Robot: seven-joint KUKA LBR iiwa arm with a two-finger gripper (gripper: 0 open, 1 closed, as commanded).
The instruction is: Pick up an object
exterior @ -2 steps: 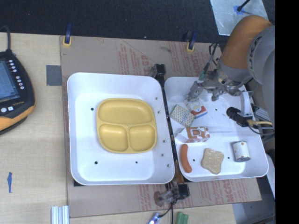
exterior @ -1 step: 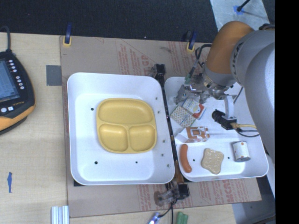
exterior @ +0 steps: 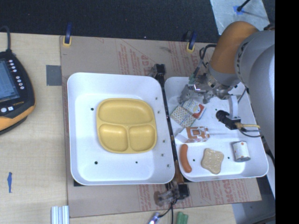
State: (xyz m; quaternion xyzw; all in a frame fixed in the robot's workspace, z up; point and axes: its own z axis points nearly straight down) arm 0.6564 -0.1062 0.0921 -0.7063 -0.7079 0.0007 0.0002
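Several objects lie in the right bin [exterior: 233,171]: just below the gripper [exterior: 192,91], whose grip cannot be told, a checkered packet [exterior: 183,115] with unreadable print, then an orange-white carton [exterior: 197,133], sausage [exterior: 185,157], toast [exterior: 212,160] and tin can [exterior: 240,150], while a yellow divided plate [exterior: 126,125] sits in the left bin [exterior: 79,167].

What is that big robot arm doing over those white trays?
The robot arm reaches in from the right, with its hand low over the far end of the right bin, close to a checkered packet. A toy sausage, a slice of toast and a small silver can lie there too. The left bin holds a yellow plate. I can't see it gripping anything.
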